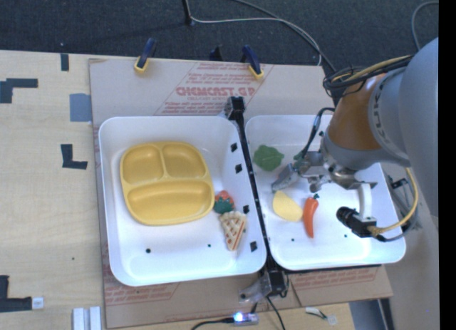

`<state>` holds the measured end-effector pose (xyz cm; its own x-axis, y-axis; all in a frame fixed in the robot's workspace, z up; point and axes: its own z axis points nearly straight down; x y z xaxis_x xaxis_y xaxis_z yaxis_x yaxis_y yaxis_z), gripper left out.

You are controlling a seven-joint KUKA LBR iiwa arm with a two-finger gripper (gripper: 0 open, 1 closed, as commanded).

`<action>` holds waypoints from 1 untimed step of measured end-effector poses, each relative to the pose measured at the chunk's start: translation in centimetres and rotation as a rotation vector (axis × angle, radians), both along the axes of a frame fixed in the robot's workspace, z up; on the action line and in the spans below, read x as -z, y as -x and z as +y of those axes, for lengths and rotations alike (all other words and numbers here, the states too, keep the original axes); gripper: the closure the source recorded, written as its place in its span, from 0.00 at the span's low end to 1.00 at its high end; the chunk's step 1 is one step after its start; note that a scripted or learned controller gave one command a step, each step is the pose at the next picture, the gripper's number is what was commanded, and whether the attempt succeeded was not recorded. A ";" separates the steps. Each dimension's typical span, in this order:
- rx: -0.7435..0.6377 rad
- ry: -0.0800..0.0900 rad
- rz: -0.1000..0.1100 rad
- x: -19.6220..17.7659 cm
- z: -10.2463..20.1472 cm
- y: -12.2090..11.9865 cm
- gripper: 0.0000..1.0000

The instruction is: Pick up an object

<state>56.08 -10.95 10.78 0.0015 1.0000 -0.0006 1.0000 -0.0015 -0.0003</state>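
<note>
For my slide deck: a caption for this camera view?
Arm's tool above yellow toy and carrot in right bin; yellow tray left.

The grey arm with its orange band (385, 118) is running off the right edge of the picture, so its upper links are being cut from sight. Its wrist is covering part of the shallow white right bin (342, 254), hiding the bin's far right wall and some of its floor. The two-finger metal gripper (291, 177) is showing as a small tangle of grey parts above the pale yellow lemon-shaped toy (287, 207); whether its fingers are parted is staying too unclear to tell. The small round red and green toy (224, 200) beside the yellow plastic divided plate (166, 182) is looking too small to name
</note>
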 end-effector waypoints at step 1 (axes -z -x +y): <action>-0.004 0.000 0.000 2.4 1.7 -5.5 0.00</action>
